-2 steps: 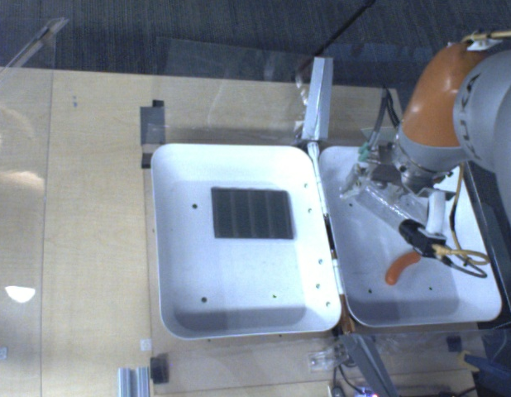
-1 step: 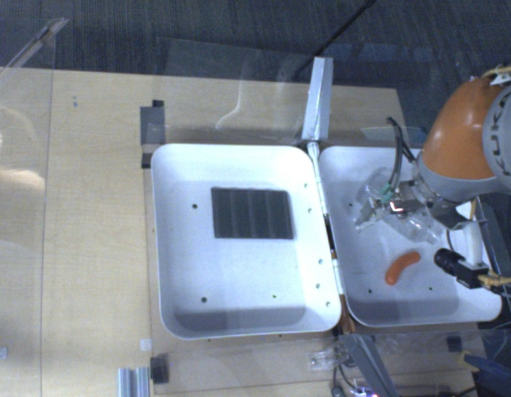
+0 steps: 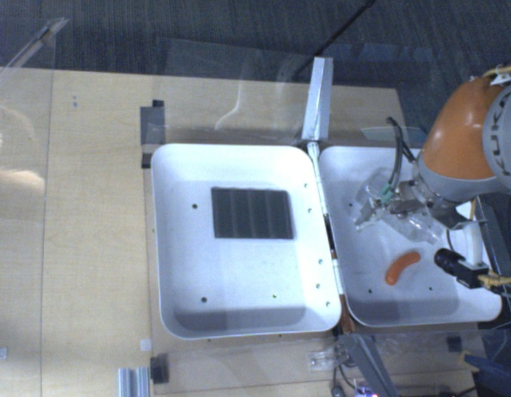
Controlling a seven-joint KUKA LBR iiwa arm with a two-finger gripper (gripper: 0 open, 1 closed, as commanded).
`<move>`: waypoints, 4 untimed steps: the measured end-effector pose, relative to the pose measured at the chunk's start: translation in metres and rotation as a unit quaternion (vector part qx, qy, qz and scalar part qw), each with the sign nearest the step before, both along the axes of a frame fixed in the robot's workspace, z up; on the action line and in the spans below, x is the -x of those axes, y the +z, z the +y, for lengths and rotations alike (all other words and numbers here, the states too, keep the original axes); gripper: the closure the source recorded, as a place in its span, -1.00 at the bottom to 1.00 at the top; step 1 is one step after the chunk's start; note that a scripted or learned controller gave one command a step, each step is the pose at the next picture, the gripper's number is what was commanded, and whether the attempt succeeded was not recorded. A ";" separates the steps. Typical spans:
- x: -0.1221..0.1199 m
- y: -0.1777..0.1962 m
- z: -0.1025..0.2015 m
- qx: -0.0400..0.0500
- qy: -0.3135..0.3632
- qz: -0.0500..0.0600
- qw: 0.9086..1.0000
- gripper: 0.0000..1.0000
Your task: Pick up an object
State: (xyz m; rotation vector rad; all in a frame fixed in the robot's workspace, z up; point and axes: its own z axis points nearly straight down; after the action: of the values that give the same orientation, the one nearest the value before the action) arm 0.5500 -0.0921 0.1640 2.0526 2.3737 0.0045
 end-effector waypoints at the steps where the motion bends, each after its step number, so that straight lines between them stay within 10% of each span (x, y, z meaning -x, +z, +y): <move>1: 0.042 -0.074 -0.057 0.002 0.016 -0.005 1.000 -1.00; 2: 0.056 -0.073 -0.028 0.004 0.062 -0.009 0.998 -1.00; 3: 0.053 -0.061 -0.026 0.003 0.063 -0.013 0.998 1.00; 4: 0.018 -0.069 -0.009 0.000 -0.112 0.001 0.994 1.00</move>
State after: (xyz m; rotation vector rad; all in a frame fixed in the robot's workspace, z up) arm 0.5322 -0.1009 0.0952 2.3065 2.1301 0.0034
